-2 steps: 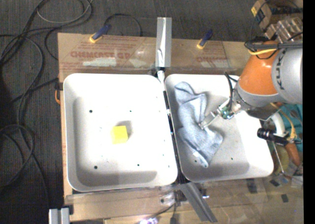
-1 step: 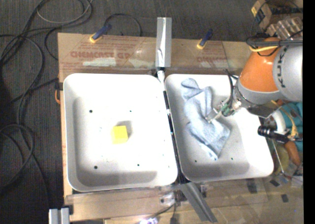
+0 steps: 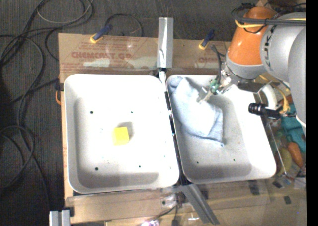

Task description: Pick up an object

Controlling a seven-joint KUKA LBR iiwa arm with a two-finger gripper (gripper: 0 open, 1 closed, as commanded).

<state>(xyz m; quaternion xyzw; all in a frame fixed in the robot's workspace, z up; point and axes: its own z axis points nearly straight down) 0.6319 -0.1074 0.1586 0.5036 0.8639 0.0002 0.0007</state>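
Pale blue cloth (image 3: 201, 113) lies crumpled in right bin (image 3: 258, 168), likely soft, light, limp; best pinched at a raised fold; gripper (image 3: 211, 91) hovers at its upper edge, finger state indiscernible.

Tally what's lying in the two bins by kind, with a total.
Yellow block, left bin: 1
Pale blue cloth, right bin: 1
Total: 2
The end effector hovers over the cloth.

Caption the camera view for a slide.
Arm's gripper poised over pale blue cloth in right bin; yellow block in left bin.
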